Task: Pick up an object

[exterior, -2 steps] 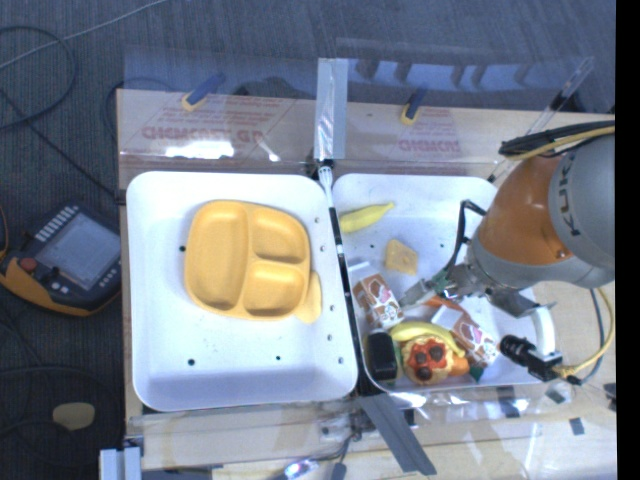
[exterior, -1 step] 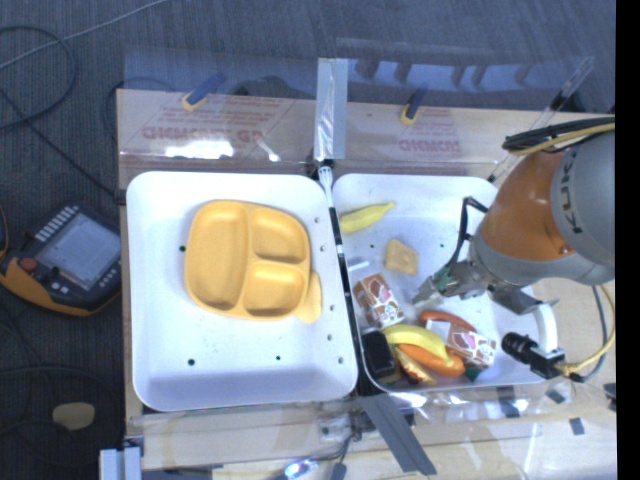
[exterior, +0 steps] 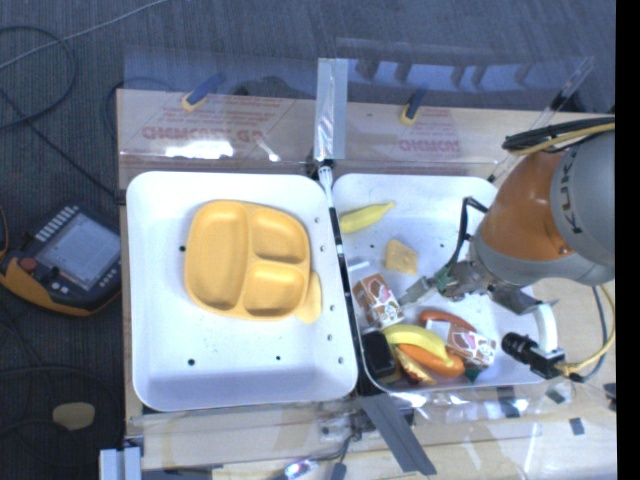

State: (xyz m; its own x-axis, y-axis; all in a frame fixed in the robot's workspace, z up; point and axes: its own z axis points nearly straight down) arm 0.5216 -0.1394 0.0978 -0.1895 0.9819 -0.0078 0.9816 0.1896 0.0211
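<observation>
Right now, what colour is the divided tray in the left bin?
Yellow-orange, plain; the divided tray shows clearly in the camera view.

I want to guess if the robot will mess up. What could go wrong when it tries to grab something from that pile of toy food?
1. The banana, the hot dog and the packet lie crowded together, so the end effector might catch two at once or knock one aside.
2. The pile sits close to the right bin's near wall, which may block a clean grab.
3. The cheese wedge looks small and could slip away.
</observation>
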